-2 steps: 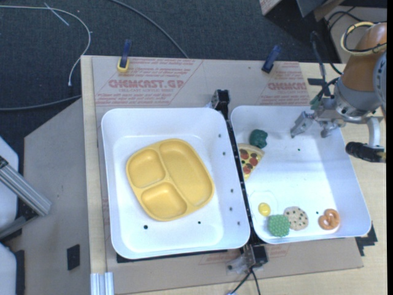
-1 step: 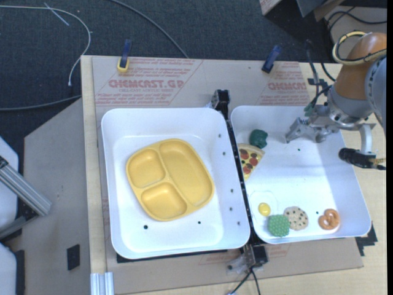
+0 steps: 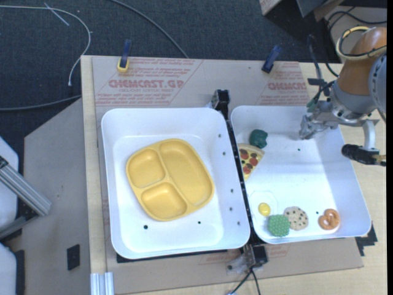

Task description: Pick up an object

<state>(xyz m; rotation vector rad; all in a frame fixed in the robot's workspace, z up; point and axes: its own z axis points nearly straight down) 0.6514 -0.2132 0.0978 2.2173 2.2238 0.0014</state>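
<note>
The task names no one object, so take your pick from the right bin (image 3: 344,165): a dark green lump (image 3: 258,137) at its far left, a pizza slice (image 3: 249,158) just near of it against the left wall, and along the near edge a small yellow piece (image 3: 264,209), a green round piece (image 3: 278,225), a cookie (image 3: 296,217) and a pretzel (image 3: 329,219). They all look like toy food, likely light and stiff, with smooth skins that may slip. The green lump seems your best hold: it is chunky, stands clear of the wall, and you can close across its middle. The flat pizza and cookie give little to pinch.

The hand (image 3: 309,128) hovers at the far side of this bin, well apart from every piece; you cannot tell how it is set. The left bin (image 3: 123,128) holds a yellow tray (image 3: 169,178).
</note>
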